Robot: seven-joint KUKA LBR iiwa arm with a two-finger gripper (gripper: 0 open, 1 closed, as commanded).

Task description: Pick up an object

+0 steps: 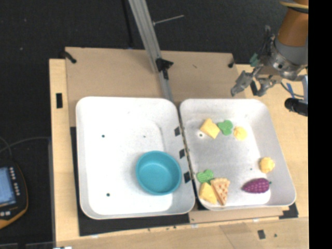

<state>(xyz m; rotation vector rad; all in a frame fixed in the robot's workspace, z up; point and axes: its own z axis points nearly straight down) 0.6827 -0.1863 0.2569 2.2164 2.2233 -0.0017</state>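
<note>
My gripper (249,87) hangs above the far right corner of the right bin (275,139), open, with nothing between its fingers. Several toy foods lie in that bin: a yellow cheese wedge (209,128), a green piece (225,126) and a small yellow piece (239,133) near the far side. A yellow-orange fruit (266,164) sits by the right wall. Purple grapes (256,185), a waffle-like slice (221,190), a yellow wedge (208,193) and a green leafy piece (205,176) lie along the near edge.
The left bin (104,118) holds a blue bowl (158,172) near its near right corner. A grey metal pole (148,35) slants up from between the bins at the back. A handheld pendant (9,191) lies at the far left.
</note>
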